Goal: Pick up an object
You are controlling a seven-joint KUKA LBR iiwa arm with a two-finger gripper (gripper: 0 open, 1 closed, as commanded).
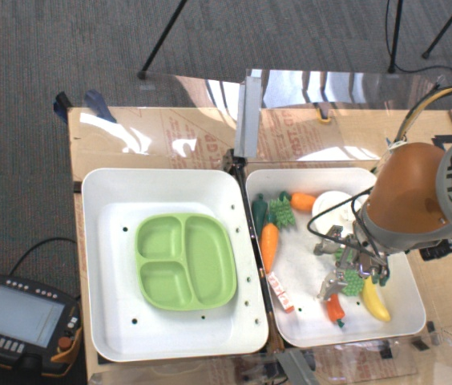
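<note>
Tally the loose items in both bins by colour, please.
Green: 3 - tray, dark vegetable, spiky piece
Orange: 2 - carrot, piece at the back
Yellow: 1 - banana
White: 1 - round item
Red: 1 - small piece under the gripper
Total: 8. More green shows beneath the gripper; cannot tell what it is.
</note>
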